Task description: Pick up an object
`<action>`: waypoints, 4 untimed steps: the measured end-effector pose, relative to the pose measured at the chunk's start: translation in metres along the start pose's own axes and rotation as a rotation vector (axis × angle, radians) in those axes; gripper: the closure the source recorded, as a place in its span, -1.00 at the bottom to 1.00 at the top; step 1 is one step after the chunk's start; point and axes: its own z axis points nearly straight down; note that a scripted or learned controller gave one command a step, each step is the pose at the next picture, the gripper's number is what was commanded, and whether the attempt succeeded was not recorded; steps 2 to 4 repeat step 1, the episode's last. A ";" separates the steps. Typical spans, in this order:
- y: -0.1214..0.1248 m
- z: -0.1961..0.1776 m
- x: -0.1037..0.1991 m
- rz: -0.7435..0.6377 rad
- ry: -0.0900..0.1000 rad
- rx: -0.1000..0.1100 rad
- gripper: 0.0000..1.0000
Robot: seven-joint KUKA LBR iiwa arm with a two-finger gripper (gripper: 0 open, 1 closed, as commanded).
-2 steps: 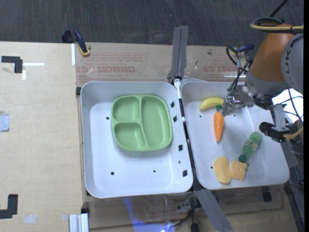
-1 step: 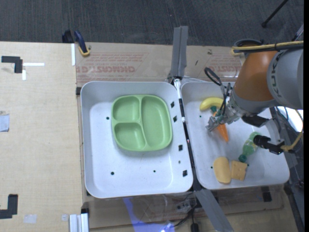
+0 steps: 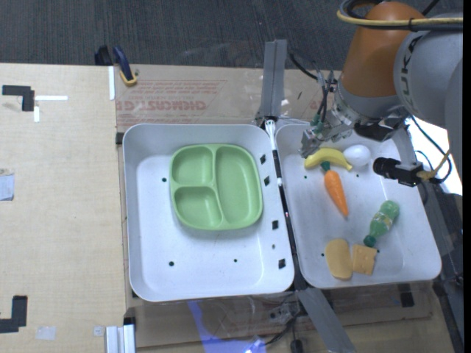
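Claw first: the robot's small metal gripper point(image 3: 321, 132) hangs low in the upper right of the frame, just above the yellow banana point(image 3: 327, 157), but it is too small and dark to tell if it is wide or narrow, and nothing can be seen held in it. Going from the left, the left white bin point(image 3: 143, 263) holds a pale green plastic plate with three sections point(image 3: 216, 187), lying flat near the middle of the frame. Next comes the right white bin point(image 3: 412, 267), where all the small things sit. The banana lies at the top of it, and a little white egg-shaped ball point(image 3: 358, 154) rests just beside the banana. Below them is an orange carrot point(image 3: 336, 190), pointing down. Further right is a green bottle point(image 3: 382, 222), lying tilted. Near the bottom sit a round tan slice point(image 3: 339, 258) and a tan square piece point(image 3: 363, 259), touching each other. The job looks like it has just begun. Every thing rests in a bin, so nothing is picked up yet. What is left is to grab one thing, likely the banana, and lift it up.
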 end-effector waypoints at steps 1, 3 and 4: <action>0.000 -0.008 -0.001 -0.001 -0.001 0.001 1.00; 0.000 -0.008 -0.001 -0.001 -0.001 0.001 1.00; 0.000 -0.008 -0.001 -0.001 -0.001 0.001 1.00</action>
